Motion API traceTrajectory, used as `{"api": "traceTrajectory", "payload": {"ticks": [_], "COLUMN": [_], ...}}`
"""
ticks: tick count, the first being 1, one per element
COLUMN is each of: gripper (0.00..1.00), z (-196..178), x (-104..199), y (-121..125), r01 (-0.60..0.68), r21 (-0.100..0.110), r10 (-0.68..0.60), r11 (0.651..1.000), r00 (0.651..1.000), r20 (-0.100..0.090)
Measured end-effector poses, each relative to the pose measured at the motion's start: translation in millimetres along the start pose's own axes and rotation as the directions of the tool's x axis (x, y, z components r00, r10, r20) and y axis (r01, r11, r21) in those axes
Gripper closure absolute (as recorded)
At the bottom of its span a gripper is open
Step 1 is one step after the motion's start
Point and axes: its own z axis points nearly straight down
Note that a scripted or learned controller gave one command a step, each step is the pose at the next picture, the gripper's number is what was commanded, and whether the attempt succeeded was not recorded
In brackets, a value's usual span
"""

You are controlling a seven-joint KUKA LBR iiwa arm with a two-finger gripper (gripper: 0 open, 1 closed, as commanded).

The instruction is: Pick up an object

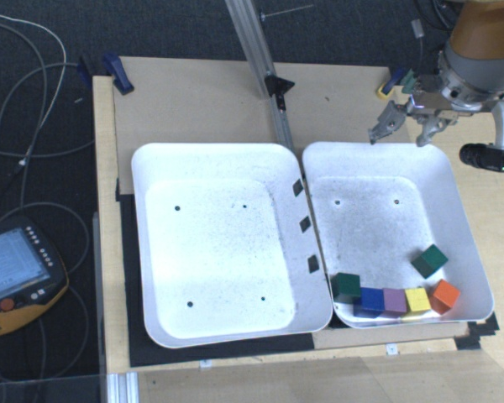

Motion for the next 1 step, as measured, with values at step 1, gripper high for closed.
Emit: {"api": "traceTrajectory", "payload": {"ticks": [1], "gripper": [0.00], "z": [20.6], "x": [-50.5], "y": [-50.0], "r01": [-0.006], "r21": [0.004], "r10": [0.006], "r11": [1.000], "r00": [1.000], "r20": [0.002]}}
